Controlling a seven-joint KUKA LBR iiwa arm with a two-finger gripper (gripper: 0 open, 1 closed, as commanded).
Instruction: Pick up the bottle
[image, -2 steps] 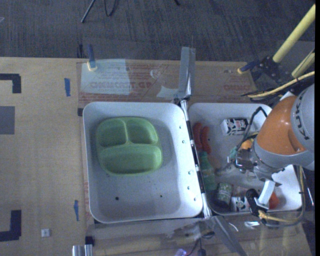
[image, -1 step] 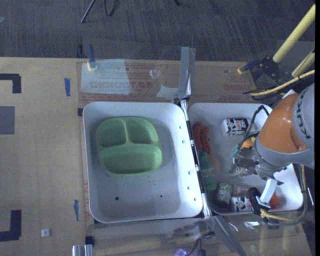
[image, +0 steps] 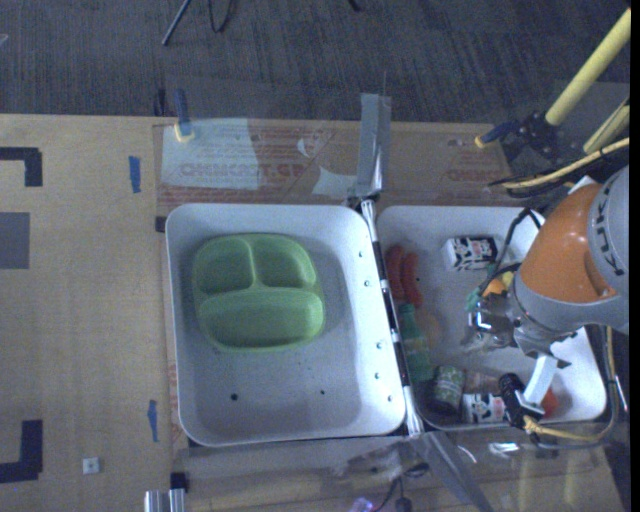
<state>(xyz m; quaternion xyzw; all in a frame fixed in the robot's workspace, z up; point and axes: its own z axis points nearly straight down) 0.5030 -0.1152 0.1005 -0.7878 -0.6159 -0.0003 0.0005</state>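
claw (image: 492, 328): over the middle of the right bin, under the orange wrist band; blurred metal and cable clutter, can't tell if it is wide, narrow or holding anything
arm (image: 575, 255): comes in from the right, grey shell cut off by the frame edge; covers the right part of the right bin
bottle (image: 449, 388): likely the small dark green-labelled item at the front of the right bin, near the divider; small and soft-focus, so ID is not certain; apart from the claw, which sits above and to its right
right bin (image: 428, 222): white, crowded; the arm hides its right side
other items, right bin: red piece (image: 404, 274) along the left wall; small white carton with dark print (image: 470, 251) near the back; white-and-black item (image: 488, 407) at the front wall, beside the bottle; something orange-red (image: 552, 402) at front right, partly under the arm
left bin (image: 275, 415): white, holds a green divided plate (image: 258, 290), three compartments, toward the back left
counter (image: 80, 300): tan board, black corner marks, blue tape bits
writing: clear sheet (image: 250, 160) behind the left bin has faint reddish print, unreadable; carton print too small to read
top right: yellow pole (image: 590, 65) and cables, cut off at the edge
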